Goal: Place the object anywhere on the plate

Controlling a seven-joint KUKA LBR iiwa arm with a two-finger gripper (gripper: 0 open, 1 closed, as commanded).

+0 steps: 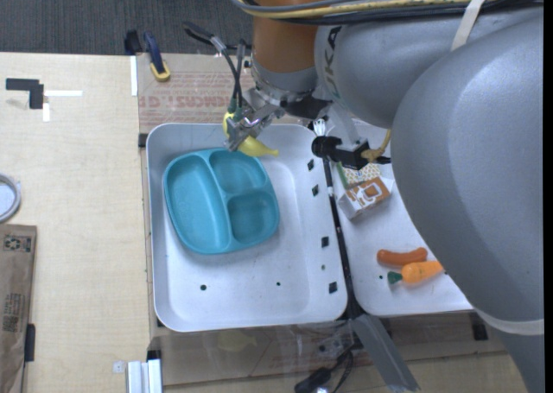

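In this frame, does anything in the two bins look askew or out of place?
Little stands out. The blue divided plastic plate lies flat in the left white bin. The end effector is at the plate's far rim with a yellow banana-like object just beneath. The small printed carton in the right bin lies tilted.

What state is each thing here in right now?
Banana: yellow, at the blue plate's far rim, just under the gripper.
Blue plate: lying flat in the left bin, nothing in its compartments.
Carrot: lying on its side in the right bin.
Small carton: lying tilted in the right bin.
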